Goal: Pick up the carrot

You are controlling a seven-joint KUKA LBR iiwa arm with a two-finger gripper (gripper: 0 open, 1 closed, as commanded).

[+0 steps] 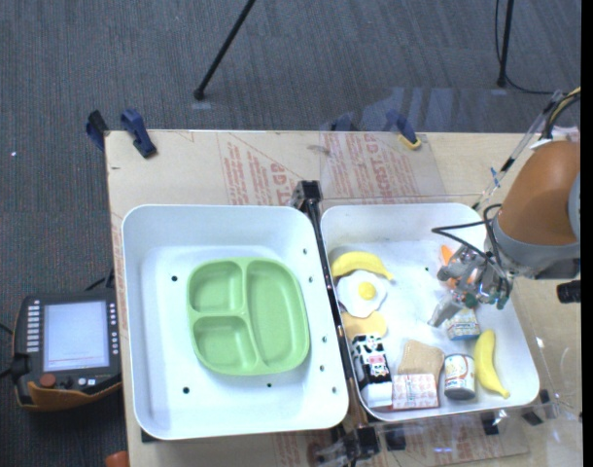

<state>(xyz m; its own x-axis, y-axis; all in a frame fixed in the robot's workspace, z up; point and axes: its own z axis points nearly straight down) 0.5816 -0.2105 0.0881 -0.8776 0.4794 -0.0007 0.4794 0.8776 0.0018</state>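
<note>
Though only an orange sliver of the carrot [445,254] is seen near the right bin's [413,212] far edge, beside the gripper [450,309], it is judged light, stiff, best gripped mid-length.

Measured from the fried egg [362,293]: one banana [358,263] lies just behind it, the milk carton [373,359] in front, the divided plate [248,316] left, in the neighbouring bin [141,261].
</note>
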